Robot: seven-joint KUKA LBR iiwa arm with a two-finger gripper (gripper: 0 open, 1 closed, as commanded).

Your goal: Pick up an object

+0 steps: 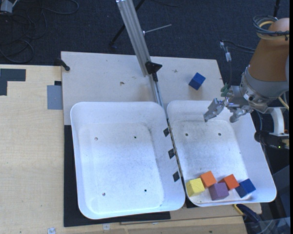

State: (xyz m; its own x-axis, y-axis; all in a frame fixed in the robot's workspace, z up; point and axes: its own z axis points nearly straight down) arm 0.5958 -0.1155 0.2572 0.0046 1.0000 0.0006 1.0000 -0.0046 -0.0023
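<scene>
You are looking at the gripper (223, 110) hovering over the far end of the right bin (256, 150), its fingers seemingly spread and holding nothing. Five cubes (219, 185) are clustering in that bin's near corner, well apart from the gripper, while a blue cube (197, 80) is sitting just beyond its far rim.

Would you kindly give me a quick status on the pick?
Gripper open, holding nothing, above right bin's far rim. Five blocks clustered at near end, untouched. Stray blue cube on board behind bins. Nothing in the way.

We look down from one fixed camera high above the desk (102, 77), tilted at a slant, far enough to take in the left bin (83, 130) and the right bin (254, 155) together.
</scene>
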